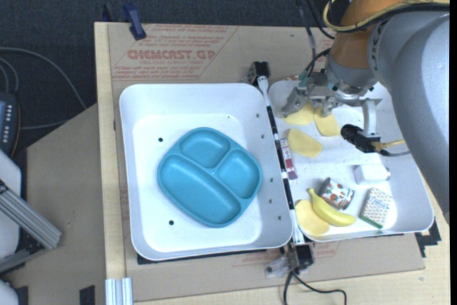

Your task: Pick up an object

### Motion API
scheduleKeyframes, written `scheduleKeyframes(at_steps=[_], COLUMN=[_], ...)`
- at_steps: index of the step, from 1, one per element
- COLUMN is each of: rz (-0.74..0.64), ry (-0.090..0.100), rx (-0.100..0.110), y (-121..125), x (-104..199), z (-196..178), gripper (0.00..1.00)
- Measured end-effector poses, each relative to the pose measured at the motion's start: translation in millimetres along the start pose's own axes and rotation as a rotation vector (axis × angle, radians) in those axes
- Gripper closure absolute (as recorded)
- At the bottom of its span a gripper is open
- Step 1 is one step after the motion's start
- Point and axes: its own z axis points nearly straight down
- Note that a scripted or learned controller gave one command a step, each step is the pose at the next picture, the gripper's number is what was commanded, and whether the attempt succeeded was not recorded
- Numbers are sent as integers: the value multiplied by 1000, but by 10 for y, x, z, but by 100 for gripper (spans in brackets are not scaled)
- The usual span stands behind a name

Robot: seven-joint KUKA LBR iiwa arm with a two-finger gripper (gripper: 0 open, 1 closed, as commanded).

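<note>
A bench seen from above carries two shallow white bins side by side. A grey robot arm with an orange band reaches in from the right, and its gripper (312, 105) hangs low over the far end of the right bin (332, 166), above a loose cluster of pale yellow slices. The likeliest trouble from here is a grasp that comes up with nothing. The slices look thin and lie flat on the bin floor, so the gripper may close above one or skid across it. The cluster also sits near the bin's far wall and the divider between the bins, so a descent that is slightly off could strike a rim. A glancing touch might push one slice under another. From this angle it is not possible to tell whether the gripper is open or closed, and nothing can be seen held in it. The nearest slice (303, 116) lies just under the gripper and is partly covered by it. A second slice (327, 126) lies just beside the first, to its right. A third slice (305, 145) rests a little closer to the camera, apart from both. Well away from the gripper, at the near end of the same bin, are a banana (334, 216) touching another pale slice, a small printed can (335, 193), a white block (371, 172) and a patterned packet (377, 205). The left bin (128, 105) holds a blue divided plate (207, 175).
</note>
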Motion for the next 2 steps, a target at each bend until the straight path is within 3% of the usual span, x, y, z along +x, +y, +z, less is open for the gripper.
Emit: scheduleKeyframes(at_steps=[1, 2], rz=[-1, -1], ry=[-2, -2], rx=[0, 1], y=[7, 6], x=[-6, -4], z=[-119, -117], gripper=[100, 0])
